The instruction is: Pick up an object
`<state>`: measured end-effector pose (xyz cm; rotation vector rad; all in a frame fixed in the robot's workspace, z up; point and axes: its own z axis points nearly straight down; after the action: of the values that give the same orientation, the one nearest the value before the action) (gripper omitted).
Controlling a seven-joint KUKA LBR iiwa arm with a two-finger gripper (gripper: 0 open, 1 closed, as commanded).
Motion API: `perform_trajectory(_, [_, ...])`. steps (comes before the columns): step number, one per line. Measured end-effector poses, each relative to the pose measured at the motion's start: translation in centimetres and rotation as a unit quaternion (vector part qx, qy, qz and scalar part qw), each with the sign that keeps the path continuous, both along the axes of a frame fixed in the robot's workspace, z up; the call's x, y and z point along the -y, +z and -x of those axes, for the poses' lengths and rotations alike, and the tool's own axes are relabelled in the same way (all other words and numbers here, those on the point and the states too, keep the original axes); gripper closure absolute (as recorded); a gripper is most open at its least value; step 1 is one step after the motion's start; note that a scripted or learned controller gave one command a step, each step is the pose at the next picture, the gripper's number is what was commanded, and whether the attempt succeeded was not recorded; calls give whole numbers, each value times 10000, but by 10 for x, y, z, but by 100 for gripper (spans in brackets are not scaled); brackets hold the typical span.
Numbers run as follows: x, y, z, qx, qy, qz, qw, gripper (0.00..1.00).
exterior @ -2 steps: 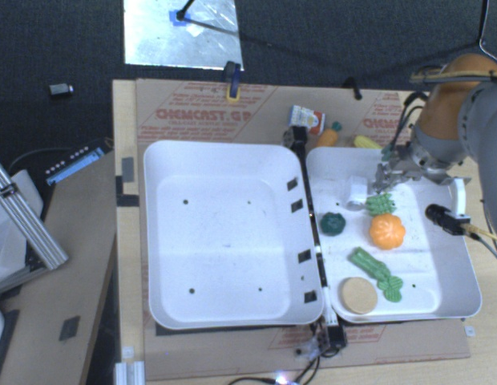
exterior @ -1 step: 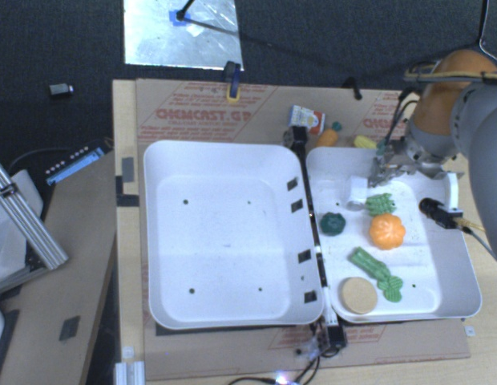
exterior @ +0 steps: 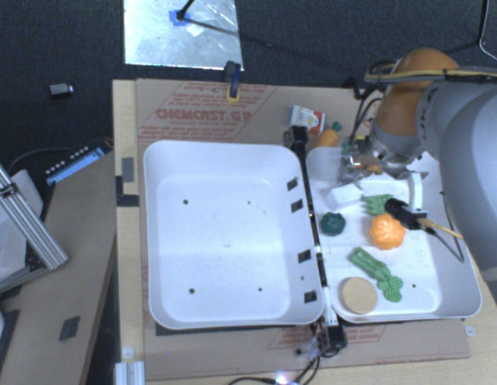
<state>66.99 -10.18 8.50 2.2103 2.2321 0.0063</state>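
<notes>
In the right bin (exterior: 453, 295) lay several small things: an orange ball (exterior: 386, 232) near the middle, a dark green round piece (exterior: 333, 224) just left of it, a green toy (exterior: 377, 269) below, a tan disc (exterior: 359, 294) near the front edge, a white block (exterior: 343, 194) and a leafy green piece (exterior: 380, 204) toward the back. The gripper (exterior: 354, 169) hung over the bin's back part, just above the white block; whether its fingers were spread or closed could not be told, as the wrist seemed to hide them. The left bin (exterior: 224, 231) sat beside it, touching along the shared edge.
</notes>
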Motion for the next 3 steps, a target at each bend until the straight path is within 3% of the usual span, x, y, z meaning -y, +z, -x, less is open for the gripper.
perform_trajectory(1, [-15,0,1,-6,-17,14,10000,100])
perform_trajectory(3, [-9,0,10,-10,-43,18,10000,100])
